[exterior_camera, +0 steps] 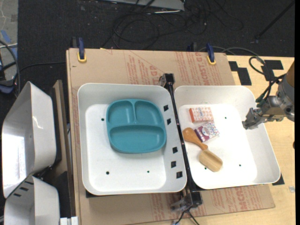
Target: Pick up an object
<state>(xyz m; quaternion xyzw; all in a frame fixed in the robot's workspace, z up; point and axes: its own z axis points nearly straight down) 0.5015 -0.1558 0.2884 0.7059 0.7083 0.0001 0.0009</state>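
right bin (262, 168): wooden scoop (204, 150), purple packet (206, 132) and red-and-white box (201, 114) clustered at its left side. gripper (249, 121) at the bin's right wall, well apart from them; jaw state cannot be told. left bin (93, 172): teal divided plate (136, 126).

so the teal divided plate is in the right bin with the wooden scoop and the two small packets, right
Not quite. The camera view shows the teal divided plate alone in the left bin. The wooden scoop and the two small packets, one orange and one purple, do lie in the right bin.
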